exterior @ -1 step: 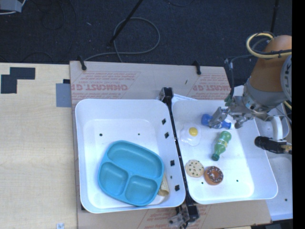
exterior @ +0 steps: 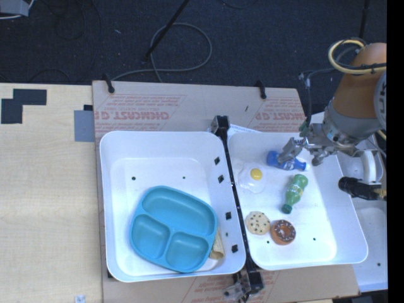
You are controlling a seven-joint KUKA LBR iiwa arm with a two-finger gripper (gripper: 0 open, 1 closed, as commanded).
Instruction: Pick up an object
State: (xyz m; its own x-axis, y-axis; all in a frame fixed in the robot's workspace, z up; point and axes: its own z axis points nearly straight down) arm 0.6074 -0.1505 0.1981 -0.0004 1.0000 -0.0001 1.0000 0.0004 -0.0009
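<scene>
Camera view: gripper (exterior: 295, 153) hangs directly over the blue object (exterior: 285, 160), whose long axis runs left-right; finger state I cannot tell.

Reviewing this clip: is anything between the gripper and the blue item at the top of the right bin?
Nothing visible. The gripper sits directly over the blue object, apparently touching it. The green bottle and fried egg lie apart, below it in the right bin.
</scene>
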